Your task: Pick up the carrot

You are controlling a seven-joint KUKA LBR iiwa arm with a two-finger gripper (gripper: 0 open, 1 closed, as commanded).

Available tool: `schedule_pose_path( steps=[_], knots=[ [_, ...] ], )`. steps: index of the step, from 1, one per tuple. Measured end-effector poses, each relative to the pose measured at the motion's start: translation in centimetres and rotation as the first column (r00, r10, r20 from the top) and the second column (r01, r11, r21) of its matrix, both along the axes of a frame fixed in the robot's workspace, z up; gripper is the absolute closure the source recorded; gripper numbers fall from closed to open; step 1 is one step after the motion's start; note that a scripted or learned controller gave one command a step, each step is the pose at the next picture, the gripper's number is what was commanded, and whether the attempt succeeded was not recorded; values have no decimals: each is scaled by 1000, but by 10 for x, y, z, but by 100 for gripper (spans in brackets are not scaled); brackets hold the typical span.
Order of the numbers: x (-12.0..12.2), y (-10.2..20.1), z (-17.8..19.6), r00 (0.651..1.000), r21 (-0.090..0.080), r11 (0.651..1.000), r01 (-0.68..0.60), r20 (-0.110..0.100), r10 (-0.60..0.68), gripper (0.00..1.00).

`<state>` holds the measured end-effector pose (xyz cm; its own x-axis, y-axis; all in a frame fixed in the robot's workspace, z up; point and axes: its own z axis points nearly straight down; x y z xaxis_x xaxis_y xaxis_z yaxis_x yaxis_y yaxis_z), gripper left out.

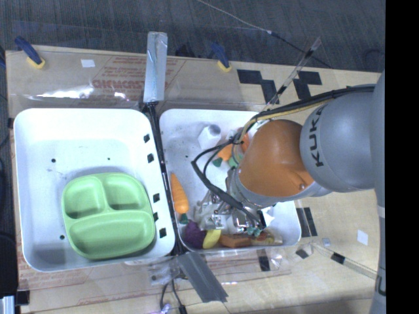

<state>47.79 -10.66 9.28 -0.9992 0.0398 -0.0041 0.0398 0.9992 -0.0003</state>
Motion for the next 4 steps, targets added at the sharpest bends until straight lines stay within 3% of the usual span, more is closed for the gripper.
schedule_pose_path(
  steps=[1, 2, 3, 4],
  knots=[
    [0, 0, 0, 1000, 1, 1000, -1, 0, 1, 0],
    [2, 2, 10, 1000, 1, 1000, -5, 2, 5, 100],
    [2, 2, 10, 1000, 1, 1000, -5, 2, 5, 0],
    [0, 13, 1, 891, 1, 891, 453, -3, -453, 0]
  ],
)
